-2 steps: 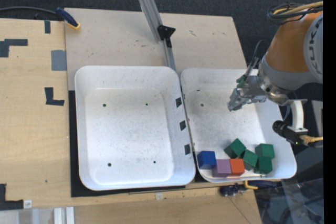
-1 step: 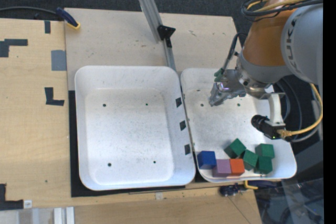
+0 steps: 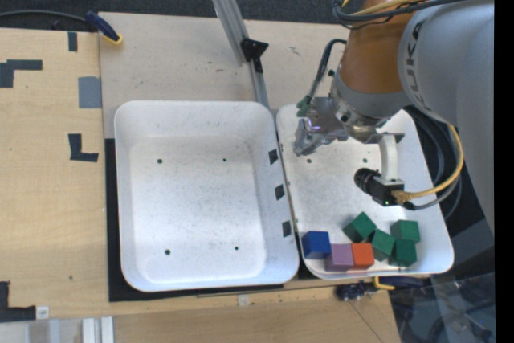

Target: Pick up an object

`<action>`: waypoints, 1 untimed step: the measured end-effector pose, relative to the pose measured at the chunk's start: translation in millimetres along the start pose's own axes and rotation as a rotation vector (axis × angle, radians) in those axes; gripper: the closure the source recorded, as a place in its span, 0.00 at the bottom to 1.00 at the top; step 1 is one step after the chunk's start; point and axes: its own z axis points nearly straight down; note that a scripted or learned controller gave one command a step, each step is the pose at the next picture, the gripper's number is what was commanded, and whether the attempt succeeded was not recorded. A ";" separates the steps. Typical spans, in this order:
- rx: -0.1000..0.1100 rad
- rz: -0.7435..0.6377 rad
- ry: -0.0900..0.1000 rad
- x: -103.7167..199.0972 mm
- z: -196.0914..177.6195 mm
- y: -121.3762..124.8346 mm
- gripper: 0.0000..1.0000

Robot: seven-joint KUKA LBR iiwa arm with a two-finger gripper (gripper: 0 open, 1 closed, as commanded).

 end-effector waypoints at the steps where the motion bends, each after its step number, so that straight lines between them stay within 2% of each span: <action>1: 0.000 0.000 0.000 47.4 -3.5 7.0 1.00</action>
